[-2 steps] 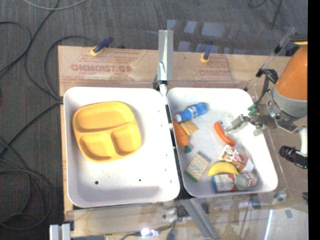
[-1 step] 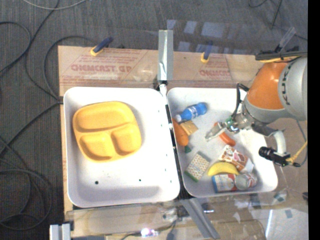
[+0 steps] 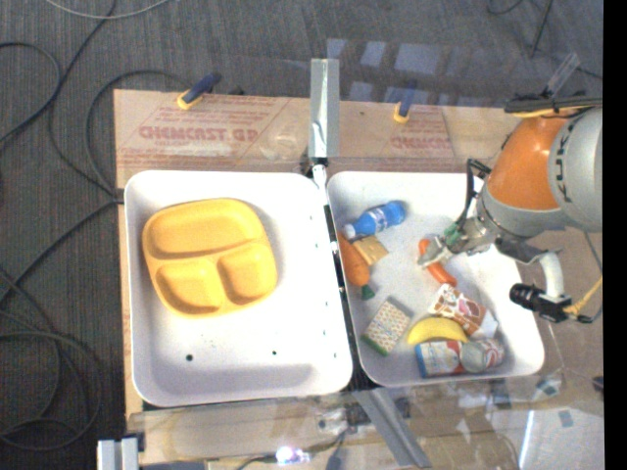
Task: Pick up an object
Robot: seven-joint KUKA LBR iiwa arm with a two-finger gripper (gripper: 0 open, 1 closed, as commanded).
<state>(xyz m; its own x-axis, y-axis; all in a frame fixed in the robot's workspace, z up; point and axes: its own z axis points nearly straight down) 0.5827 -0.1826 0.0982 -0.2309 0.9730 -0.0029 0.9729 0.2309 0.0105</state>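
The pick looks not yet made: the gripper [image 3: 443,252] is low in the right bin [image 3: 534,360], just beside a small orange piece [image 3: 438,265] that lies on the bin floor; whether its claw is wide, narrow or already pinching that piece I cannot tell. The fingertips are too small and blurred to read; the arm's bulk [image 3: 534,189] hides the bin's far right corner; the bottle [image 3: 374,219], banana [image 3: 436,331] and can [image 3: 478,354] lie untouched.

Left bin [image 3: 147,360] holds a yellow tray [image 3: 209,255]; cables [image 3: 59,96] trail over what looks like carpet [image 3: 245,18].
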